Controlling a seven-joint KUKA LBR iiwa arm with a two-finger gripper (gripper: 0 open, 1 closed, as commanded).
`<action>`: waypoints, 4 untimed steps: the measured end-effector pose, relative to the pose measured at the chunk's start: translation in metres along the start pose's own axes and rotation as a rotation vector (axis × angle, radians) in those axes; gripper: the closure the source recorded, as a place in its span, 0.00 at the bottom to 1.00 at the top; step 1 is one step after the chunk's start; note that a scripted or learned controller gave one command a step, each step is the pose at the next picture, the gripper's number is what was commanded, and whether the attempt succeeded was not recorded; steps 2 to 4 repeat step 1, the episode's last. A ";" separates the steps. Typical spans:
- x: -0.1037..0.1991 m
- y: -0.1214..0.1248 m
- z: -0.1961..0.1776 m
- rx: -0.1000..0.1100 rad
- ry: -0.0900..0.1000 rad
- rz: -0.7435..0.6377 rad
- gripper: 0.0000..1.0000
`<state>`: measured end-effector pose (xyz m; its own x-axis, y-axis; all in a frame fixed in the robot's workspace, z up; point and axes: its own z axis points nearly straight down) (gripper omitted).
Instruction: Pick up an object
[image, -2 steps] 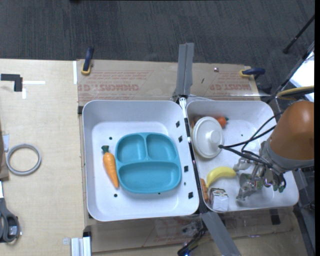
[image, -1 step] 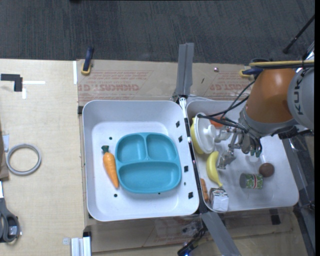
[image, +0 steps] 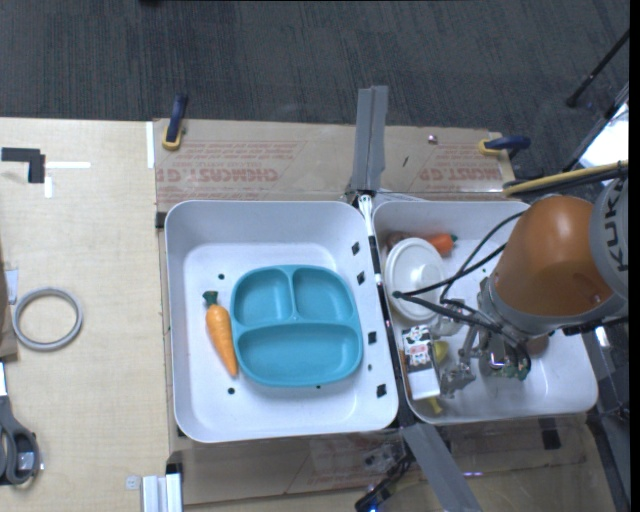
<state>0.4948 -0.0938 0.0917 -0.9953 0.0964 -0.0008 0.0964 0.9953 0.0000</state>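
Observation:
My gripper (image: 478, 365) hangs low in the right bin (image: 565, 385), under the orange wrist band (image: 555, 262), just right of a small printed packet (image: 418, 351) and a white box (image: 424, 382). A white bowl (image: 414, 268) sits at the bin's back left with an orange toy piece (image: 438, 242) behind it. In the left bin (image: 186, 300) lie a teal divided plate (image: 297, 325) and a toy carrot (image: 220, 336) along its left side. I see nothing held in the gripper.
Black cables (image: 440, 290) loop from the arm over the bowl. A grey tape roll (image: 45, 318) and scissors (image: 15, 452) lie on the wooden bench at left. Clamps (image: 177, 120) hold the cardboard behind the bins.

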 end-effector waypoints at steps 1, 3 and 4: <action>-0.001 -0.096 0.000 0.000 -0.002 0.107 0.00; -0.001 -0.096 0.000 0.000 -0.002 0.107 0.00; -0.001 -0.096 0.000 0.000 -0.002 0.107 0.00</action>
